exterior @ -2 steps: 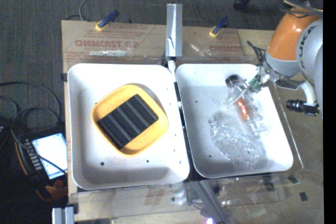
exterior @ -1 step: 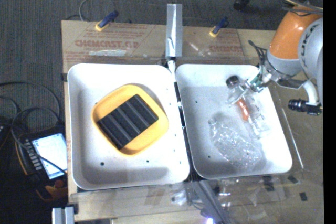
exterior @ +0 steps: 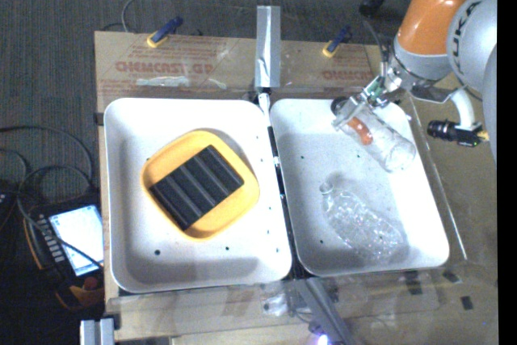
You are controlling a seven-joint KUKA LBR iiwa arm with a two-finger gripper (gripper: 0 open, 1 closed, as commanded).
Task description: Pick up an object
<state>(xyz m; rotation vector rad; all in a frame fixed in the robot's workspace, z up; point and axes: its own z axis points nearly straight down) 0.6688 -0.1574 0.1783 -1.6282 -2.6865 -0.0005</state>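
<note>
Arm point(exterior: 452, 8): grey with an orange band, reaching in from the 2 o'clock side of the view toward the far edge of the right bin.

Gripper point(exterior: 373, 95): over the far part of the right bin, near its 12 o'clock rim, pointing down toward 8 o'clock.

Jaws: whether they are wide or narrow cannot be told; the fingertips are lost among the clear plastic and glints at the bottle's end.

Clear bottle point(exterior: 380, 133): a see-through bottle with an orange patch near one end, lying on a slant from 10 o'clock to 4 o'clock in the far part of the right bin. Its 10 o'clock end lies just at the gripper; a grip on it cannot be confirmed.

Crumpled clear plastic point(exterior: 359, 218): a squashed transparent item lying at 6 o'clock in the right bin, apart from the clear bottle.

Right bin point(exterior: 307, 250): shallow, white, holding the two clear items.

Left bin point(exterior: 129, 254): shallow, white, touching the right bin along their shared edge.

Yellow tray point(exterior: 202, 183): a rounded yellow piece with a black ribbed insert, lying turned at an angle in the middle of the left bin.

Table point(exterior: 178, 65): brown board under both bins, with two blue-and-yellow clamps point(exterior: 164, 31) at its 12 o'clock edge.
</note>
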